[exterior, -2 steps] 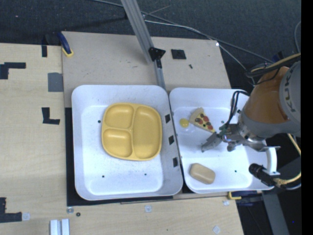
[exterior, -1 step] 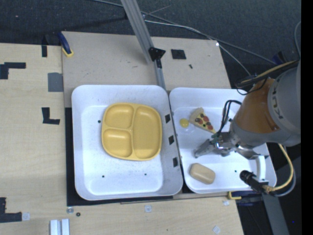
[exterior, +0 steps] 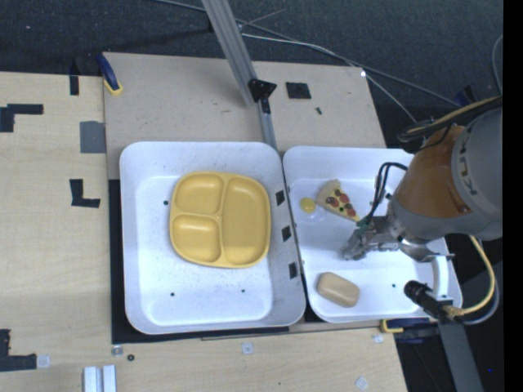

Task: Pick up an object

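Objects for picking sit in the right bin (exterior: pixel 425 158): a pizza slice (exterior: pixel 337 199) near the back, a small yellow piece (exterior: pixel 307 205) just left of it, and a tan bread roll (exterior: pixel 337 289) near the front edge. The arm (exterior: pixel 458 188) leans in from the right, its orange band bent low over the bin, with the gripper (exterior: pixel 356 248) down at the bin floor between the pizza slice and the roll, touching neither. From here I cannot tell how the pincer stands. A yellow divided plate (exterior: pixel 221 219) lies in the left bin (exterior: pixel 147 243).
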Controlling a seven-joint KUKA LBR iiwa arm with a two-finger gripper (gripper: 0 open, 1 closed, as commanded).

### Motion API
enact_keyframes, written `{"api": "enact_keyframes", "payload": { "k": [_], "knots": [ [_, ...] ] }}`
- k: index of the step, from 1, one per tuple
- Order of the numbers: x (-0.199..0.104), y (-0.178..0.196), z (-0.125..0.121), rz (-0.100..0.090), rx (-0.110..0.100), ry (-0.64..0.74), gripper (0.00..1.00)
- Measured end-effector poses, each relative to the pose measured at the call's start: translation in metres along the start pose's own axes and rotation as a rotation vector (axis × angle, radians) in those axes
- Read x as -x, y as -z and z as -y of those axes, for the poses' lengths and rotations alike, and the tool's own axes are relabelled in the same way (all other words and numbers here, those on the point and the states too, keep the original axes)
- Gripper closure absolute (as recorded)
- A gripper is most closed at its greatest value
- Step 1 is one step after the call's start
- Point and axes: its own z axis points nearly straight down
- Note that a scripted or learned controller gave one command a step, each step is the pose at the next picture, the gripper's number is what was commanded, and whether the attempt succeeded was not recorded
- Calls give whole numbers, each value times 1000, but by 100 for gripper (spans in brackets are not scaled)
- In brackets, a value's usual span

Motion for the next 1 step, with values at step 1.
{"api": "enact_keyframes", "payload": {
  "k": [1],
  "knots": [
    [3, 42, 3, -2, -1, -1, 100]
  ]
}}
